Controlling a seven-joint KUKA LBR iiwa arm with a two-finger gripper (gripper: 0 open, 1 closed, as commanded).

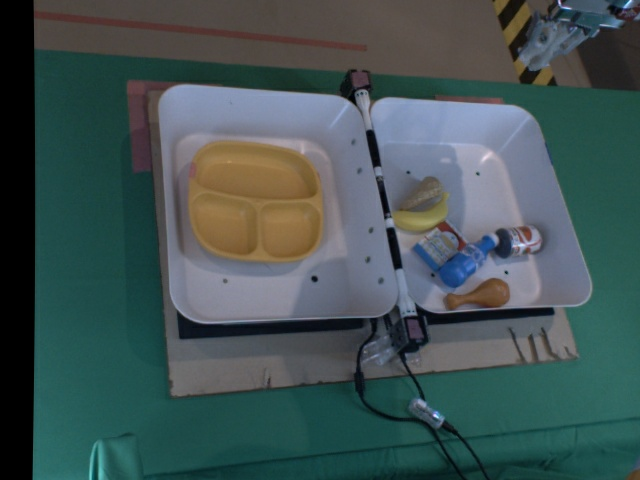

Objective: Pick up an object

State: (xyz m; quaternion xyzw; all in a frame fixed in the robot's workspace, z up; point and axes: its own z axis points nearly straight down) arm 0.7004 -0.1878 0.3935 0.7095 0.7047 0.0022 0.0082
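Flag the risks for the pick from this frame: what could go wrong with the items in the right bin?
1. The banana, blue bottle, packet and small jar lie tightly clustered, so a grasp may nudge or catch a neighbour.
2. The drumstick sits close to the right bin's near wall, which may block a finger.
3. The gripper is far off at the top right, so the whole approach remains.

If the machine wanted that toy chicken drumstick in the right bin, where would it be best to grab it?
Probably across the thin bone end of the drumstick, coming straight down from above. It lies flat near the front wall of the right bin, pointing left-right, with its narrow handle to the left and fat end to the right. The blue bottle sits close behind, so the fingers should close front-to-back with care.
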